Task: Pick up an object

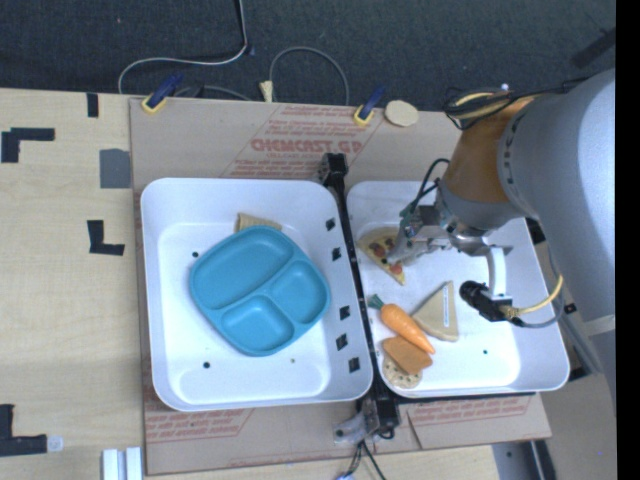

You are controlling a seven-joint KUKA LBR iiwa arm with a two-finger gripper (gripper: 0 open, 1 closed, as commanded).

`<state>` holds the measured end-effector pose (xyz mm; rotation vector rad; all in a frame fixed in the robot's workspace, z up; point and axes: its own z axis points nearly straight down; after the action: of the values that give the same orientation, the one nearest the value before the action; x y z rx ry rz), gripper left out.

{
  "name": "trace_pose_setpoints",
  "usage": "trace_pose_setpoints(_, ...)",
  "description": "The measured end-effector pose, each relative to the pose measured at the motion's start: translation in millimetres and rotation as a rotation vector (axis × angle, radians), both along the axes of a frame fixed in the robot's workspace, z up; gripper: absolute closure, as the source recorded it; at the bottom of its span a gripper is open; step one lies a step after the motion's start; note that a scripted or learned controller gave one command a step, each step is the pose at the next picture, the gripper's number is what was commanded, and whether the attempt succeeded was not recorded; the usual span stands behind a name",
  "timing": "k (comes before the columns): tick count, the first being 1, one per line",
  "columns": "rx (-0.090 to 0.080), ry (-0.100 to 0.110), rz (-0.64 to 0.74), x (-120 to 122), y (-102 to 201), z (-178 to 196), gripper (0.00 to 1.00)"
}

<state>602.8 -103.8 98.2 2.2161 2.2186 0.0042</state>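
My gripper point(402, 255) is low in the right bin point(540, 368), at its left side, right over a pizza slice point(381, 249). A pale sandwich wedge point(440, 313) lies just below and to the right of it. An orange carrot point(405, 327) lies beside the wedge, with a brown cracker point(406, 356) and a round cookie point(399, 375) under it near the bin's front left corner. The arm point(480, 173) reaches down from the upper right.
The left bin point(165, 268) holds a blue divided plate point(260, 289) with a tan piece point(255, 222) peeking out behind it. A black divider point(345, 268) runs between the bins. Cables and clamps lie along the cardboard's far edge.
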Motion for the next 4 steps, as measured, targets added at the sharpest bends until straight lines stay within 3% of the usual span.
trace_pose_setpoints(1, -0.001, 0.002, 0.0, -0.6, -0.1, -1.5, 0.0)
trace_pose_setpoints(2, 0.0, 0.003, 0.0, -0.8, 0.1, 8.0, 1.0)
trace_pose_setpoints(3, -0.001, 0.003, 0.0, -0.9, 0.1, 7.6, 0.0)
trace_pose_setpoints(4, 0.001, 0.006, 0.001, 35.8, 9.7, -13.8, 0.0)
